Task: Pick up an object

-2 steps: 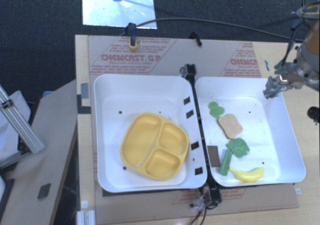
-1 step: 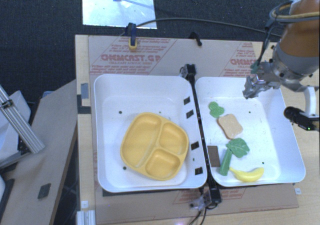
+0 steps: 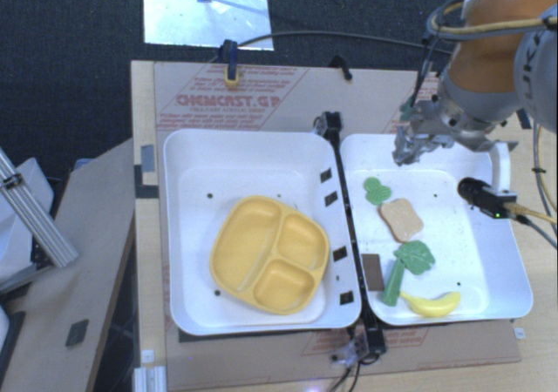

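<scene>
Tool (image 3: 408,153) hangs over the far edge of the right bin (image 3: 514,281); cannot tell its state from here; nothing seen in it. In that bin: small green piece (image 3: 377,191), toast slice (image 3: 402,219), green leafy vegetable (image 3: 407,266), banana (image 3: 431,303) at the near edge. Left bin (image 3: 187,207) holds a yellow divided tray (image 3: 269,253).
</scene>
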Motion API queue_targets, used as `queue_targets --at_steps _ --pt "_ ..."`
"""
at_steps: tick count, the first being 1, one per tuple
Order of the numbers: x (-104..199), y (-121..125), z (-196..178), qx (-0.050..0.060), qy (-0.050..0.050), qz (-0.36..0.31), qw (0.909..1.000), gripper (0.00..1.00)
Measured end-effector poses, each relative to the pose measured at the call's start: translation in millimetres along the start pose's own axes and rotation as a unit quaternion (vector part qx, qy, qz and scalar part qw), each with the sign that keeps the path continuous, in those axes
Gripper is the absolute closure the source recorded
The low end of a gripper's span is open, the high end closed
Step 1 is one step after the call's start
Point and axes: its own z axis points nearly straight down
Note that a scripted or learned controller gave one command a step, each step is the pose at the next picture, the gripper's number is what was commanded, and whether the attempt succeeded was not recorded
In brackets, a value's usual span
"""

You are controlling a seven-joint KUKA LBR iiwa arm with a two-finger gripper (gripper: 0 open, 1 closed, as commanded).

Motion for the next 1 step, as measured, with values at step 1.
queue_targets --at_steps 1 --pt "49.9 11.6 17.0 0.0 0.0 0.001 1.0 1.0"
